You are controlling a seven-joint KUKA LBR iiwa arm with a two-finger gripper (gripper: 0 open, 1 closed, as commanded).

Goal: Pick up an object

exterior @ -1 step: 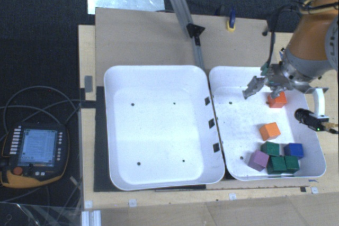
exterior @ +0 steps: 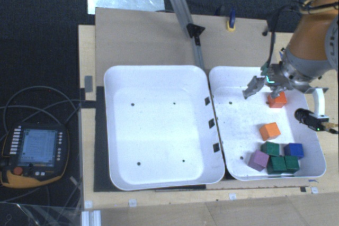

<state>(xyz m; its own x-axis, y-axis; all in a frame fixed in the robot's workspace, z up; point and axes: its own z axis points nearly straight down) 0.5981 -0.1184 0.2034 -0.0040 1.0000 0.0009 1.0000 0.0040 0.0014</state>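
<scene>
The tool (exterior: pixel 263 83) hangs with fingers spread and empty over the right bin (exterior: pixel 233 164), just beside the red block (exterior: pixel 277 99), judged light, rigid, best gripped across opposite flat faces.

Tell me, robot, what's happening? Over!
Gripper over right bin, nothing seen held. Red-orange block just beside it. Other blocks clustered further off.

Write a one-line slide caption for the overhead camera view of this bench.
KUKA arm's gripper hovers over the right bin, near a red-orange block and other coloured blocks.
</scene>
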